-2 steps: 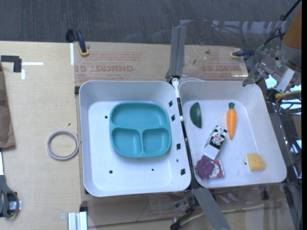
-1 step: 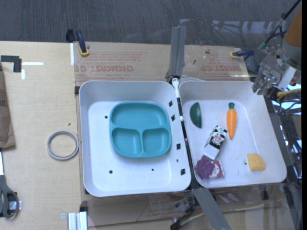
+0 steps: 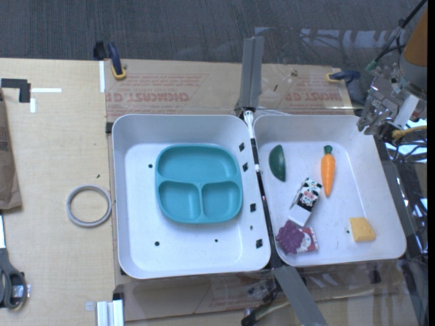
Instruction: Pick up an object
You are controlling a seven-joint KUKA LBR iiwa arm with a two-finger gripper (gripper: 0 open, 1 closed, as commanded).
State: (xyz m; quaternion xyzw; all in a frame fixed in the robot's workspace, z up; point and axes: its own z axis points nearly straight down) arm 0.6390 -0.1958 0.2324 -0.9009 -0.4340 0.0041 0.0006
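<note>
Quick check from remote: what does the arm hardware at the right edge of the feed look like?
At the upper right, the gripper is a boxy assembly of pale grey and silver metal parts. Above it is part of the arm, a rounded tan-orange section. Thin dark cables run down to the gripper, and yellow and pale wires trail just below it.

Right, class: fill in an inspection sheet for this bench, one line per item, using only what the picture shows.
Surface: wooden bench bearing two white bins, left bin, right bin.
Job's things: in right bin, carrot, green piece, cow-print carton, purple grapes, yellow block.
Clutter: teal divided plate in left bin; tape ring; scissors.
Grippers: gripper above right bin's far corner.
Cables: bundle beside the wrist.
Surroundings: dark floor.
</note>
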